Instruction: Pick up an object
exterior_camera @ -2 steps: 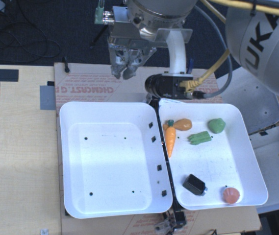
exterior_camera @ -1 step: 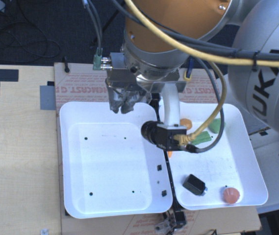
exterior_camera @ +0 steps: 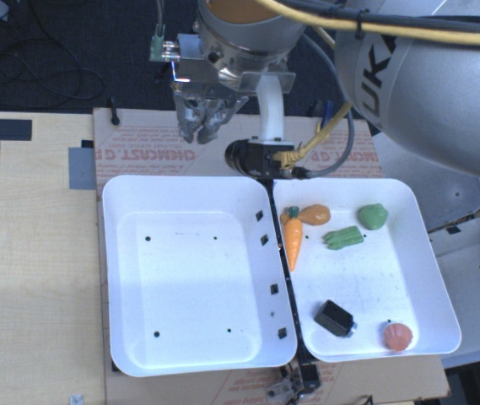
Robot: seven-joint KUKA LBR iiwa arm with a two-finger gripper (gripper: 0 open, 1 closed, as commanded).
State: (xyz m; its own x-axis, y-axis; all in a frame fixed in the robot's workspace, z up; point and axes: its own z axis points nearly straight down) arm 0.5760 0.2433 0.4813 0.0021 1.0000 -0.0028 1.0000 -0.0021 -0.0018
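Two white bins (exterior_camera: 113, 226) on pale wood bench (exterior_camera: 29, 268), dark floor behind; hand (exterior_camera: 206, 125) closed, holding nothing.

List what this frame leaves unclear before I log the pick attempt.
- Gripper, camera view: fingers bunched and blurred, so open or shut is unreadable.
- Orange item beside the carrot: too small to identify.
- Arm: cut off by the top and right edges.
- Black object: too dark and featureless to name.
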